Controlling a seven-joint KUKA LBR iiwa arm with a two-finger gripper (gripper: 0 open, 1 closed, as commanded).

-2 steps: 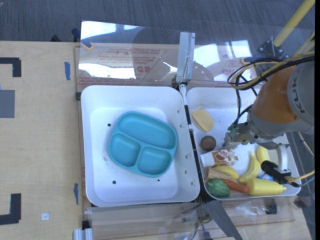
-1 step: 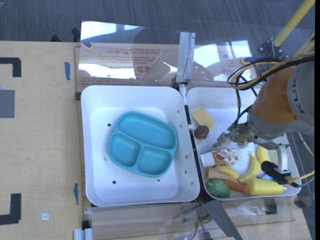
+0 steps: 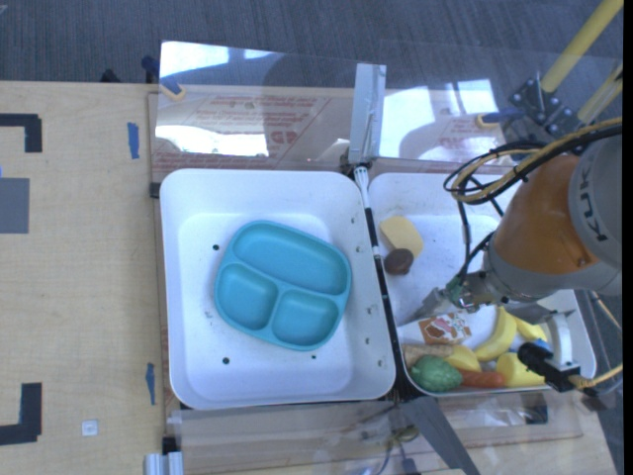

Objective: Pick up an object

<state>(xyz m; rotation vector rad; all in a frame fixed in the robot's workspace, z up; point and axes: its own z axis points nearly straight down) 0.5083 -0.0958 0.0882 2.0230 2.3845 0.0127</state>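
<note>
Right, pickable objects all sit in the right bin point(image 3: 450, 188). The pale yellow block point(image 3: 403, 235) lies near the bin's left wall in the upper half, with the small brown round piece point(image 3: 399, 261) touching its lower edge. The rest crowd the bin's lower edge: green round item point(image 3: 436, 373) in the lower-left corner, snack packet point(image 3: 446, 331) just above it, banana point(image 3: 499, 335) to the right of the packet, an orange-red piece point(image 3: 482, 378) and a yellow piece point(image 3: 518, 368) against the bottom wall. These touch or overlap, with little room between them.

The gripper point(image 3: 461, 293) is low inside the right bin, just above the packet and left of the banana. Can't tell if its fingers are spread or closed; the wrist and cables block them. Nothing visibly held.

The arm point(image 3: 547, 228) covers the bin's right half. Open floor is in the bin's upper middle, between the block and the arm.

The left bin point(image 3: 188, 265) holds a blue divided plate point(image 3: 282, 284) roughly centred, tilted, with bare white floor on all sides, widest along the left and bottom. The two bins meet at a shared middle edge. A clear panel point(image 3: 257, 107) stands behind both, with wooden bench point(image 3: 74, 265) to the left.
</note>
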